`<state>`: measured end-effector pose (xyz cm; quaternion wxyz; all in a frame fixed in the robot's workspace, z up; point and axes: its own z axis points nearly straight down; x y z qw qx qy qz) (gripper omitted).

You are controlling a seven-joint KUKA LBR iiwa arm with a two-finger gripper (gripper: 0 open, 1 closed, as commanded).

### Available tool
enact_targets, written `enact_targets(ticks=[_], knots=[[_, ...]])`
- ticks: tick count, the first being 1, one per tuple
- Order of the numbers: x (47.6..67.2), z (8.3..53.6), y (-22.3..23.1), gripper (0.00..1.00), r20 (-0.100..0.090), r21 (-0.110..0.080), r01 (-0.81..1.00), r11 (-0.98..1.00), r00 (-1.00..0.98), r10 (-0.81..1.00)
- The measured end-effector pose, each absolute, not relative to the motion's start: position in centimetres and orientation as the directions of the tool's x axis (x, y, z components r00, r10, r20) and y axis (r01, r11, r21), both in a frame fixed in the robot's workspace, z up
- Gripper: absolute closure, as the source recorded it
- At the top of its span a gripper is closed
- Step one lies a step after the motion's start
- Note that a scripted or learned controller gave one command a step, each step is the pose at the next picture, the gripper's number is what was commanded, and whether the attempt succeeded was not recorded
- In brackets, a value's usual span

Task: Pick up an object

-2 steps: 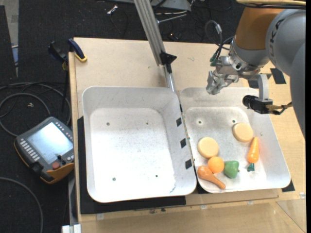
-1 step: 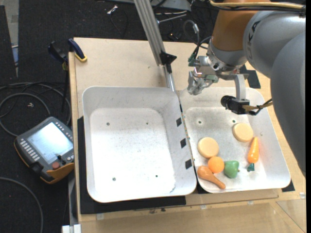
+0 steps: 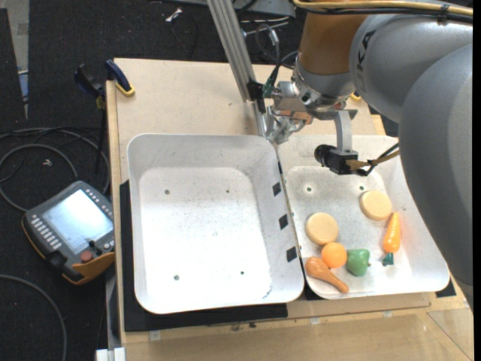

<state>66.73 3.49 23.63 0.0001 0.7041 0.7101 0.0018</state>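
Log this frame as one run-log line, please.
phase: pre-grasp | gripper: above bins' far edge, nothing held | right bin: food items untouched | left bin: bare

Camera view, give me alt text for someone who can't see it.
A grey arm's gripper hangs over the far rim between two white bins. The right bin holds two tan discs, an orange ball, a green pepper, a carrot and a squash.

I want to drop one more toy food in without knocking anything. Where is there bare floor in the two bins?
The left bin has bare floor from wall to wall. In the right bin, the far strip near the divider is bare. Its near half is crowded: two tan discs, an orange ball, a green pepper, a carrot and a squash.
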Motion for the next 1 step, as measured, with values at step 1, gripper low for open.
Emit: enact_targets(ticks=[1], knots=[[66.72,23.48,9.82,1.00,0.002,0.002,1.000,0.009,-0.009,1.000]])
